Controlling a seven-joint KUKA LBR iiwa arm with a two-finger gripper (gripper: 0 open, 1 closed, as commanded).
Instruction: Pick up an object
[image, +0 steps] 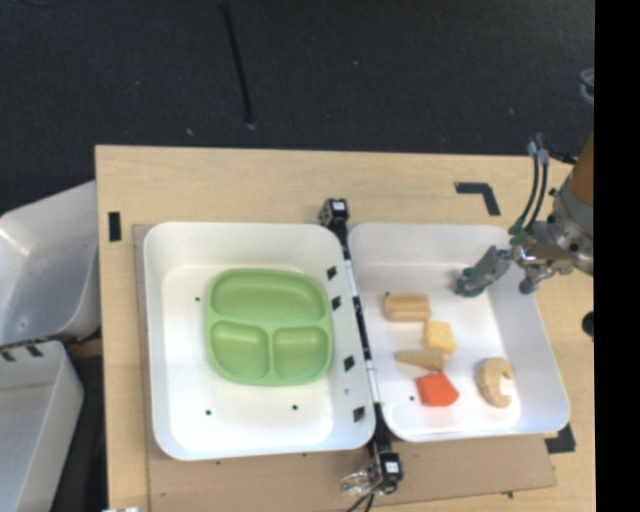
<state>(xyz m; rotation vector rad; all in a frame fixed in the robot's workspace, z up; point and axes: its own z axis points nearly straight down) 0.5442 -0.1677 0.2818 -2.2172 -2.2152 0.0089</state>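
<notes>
We log two white bins side by side on the bench. The left bin (160, 330) carries a green divided plate (268, 325) at centre-left of the frame. The right bin (530, 400) carries the loose items, clustered in its lower middle: a tan roll-shaped piece (406, 307), a yellow block (439, 336) just below and right of it, a pale brown wedge (418, 358) beneath that, a red-orange block (437, 390) touching or nearly touching the wedge, and a beige rounded piece (495, 382) to the lower right, apart from the rest.

We judge the layout deliberate: candidates gathered in one bin for picking, the plate's bin serving as a possible destination. No single target is named, so any of the five qualifies.

The arm enters at the right edge, upper half of the frame. The gripper (497, 272) sits over the upper right part of the right bin, above and right of the tan roll and clear of every item. One grey finger (480, 272) juts left and a second member lies at its right. We cannot tell how wide the fingers stand at this angle and resolution. Nothing lies between them, and we see no contact with any item.

We judge the pick not yet made; the tan roll is nearest.
</notes>
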